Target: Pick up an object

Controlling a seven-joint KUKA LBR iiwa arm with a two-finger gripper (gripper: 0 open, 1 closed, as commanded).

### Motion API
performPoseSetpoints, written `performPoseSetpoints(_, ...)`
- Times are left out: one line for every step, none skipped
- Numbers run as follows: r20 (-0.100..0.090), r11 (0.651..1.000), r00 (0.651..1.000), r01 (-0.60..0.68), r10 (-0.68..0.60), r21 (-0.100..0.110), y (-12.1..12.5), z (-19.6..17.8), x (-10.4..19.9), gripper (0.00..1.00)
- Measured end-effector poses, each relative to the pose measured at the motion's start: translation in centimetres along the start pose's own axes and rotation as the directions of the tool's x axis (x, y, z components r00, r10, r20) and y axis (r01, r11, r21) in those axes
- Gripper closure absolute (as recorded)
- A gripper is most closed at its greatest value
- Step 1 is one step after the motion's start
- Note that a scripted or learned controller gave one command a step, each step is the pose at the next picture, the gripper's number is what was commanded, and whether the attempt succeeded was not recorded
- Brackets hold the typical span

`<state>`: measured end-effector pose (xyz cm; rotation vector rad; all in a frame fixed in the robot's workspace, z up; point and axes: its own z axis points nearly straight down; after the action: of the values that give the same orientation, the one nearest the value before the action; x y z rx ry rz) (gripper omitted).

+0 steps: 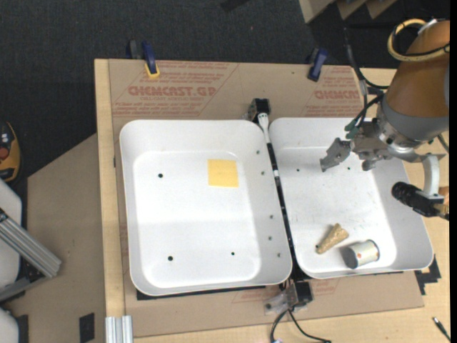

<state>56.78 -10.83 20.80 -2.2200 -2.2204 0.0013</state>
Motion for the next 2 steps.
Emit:
performPoseSetpoints(0.004, 1.000, 1.000, 0.002, -0.002, -0.022, -3.38, -23.20, 0.37, 0.00)
performPoseSetpoints(0.003, 1.000, 1.000, 0.002, -0.002, -0.008, -3.31, -23.30, 0.41, 1.00)
